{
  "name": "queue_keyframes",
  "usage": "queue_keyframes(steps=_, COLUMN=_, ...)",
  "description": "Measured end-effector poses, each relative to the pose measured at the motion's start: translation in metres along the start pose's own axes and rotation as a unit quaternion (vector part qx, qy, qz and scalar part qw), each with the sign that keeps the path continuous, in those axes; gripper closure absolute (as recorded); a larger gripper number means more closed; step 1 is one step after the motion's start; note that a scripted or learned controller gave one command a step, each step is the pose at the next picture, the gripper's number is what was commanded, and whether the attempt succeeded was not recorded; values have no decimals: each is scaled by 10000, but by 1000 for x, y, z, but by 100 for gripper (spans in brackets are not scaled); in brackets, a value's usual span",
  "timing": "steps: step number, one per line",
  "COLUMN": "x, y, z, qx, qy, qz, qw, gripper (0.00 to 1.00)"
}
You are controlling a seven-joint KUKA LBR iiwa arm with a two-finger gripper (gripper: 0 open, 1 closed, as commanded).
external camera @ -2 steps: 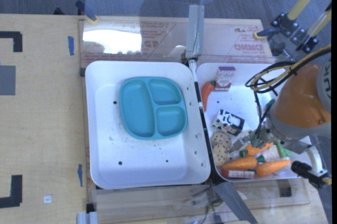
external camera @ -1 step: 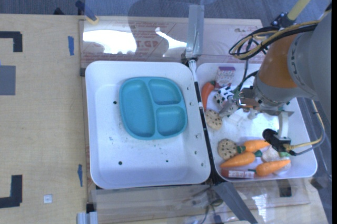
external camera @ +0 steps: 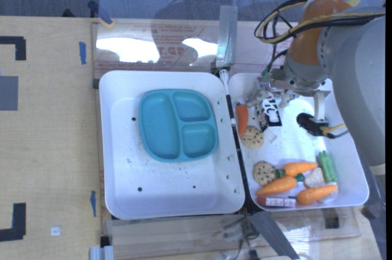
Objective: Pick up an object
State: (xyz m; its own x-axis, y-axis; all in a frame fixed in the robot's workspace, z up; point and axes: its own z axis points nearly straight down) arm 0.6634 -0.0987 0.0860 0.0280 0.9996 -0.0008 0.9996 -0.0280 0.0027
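Note:
My gripper hangs low over the far left part of the right bin. Just left of it, against the bin's left wall, an orange carrot lies end-on. A round cookie sits below the gripper, close to it. Nothing visible is held. Toward the bin's near side lie a second cookie, three more carrots, a green vegetable and a small white piece.
The left bin bears a teal divided plate at its middle. A thin red-and-white item lies along the right bin's near wall. The grey arm crosses above the right bin's far right corner.

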Motion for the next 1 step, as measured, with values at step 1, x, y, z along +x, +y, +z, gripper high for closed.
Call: queue_keyframes(steps=1, x=4, y=-29, z=-135, qx=-63, qy=-4, qz=67, qw=10000, gripper=0)
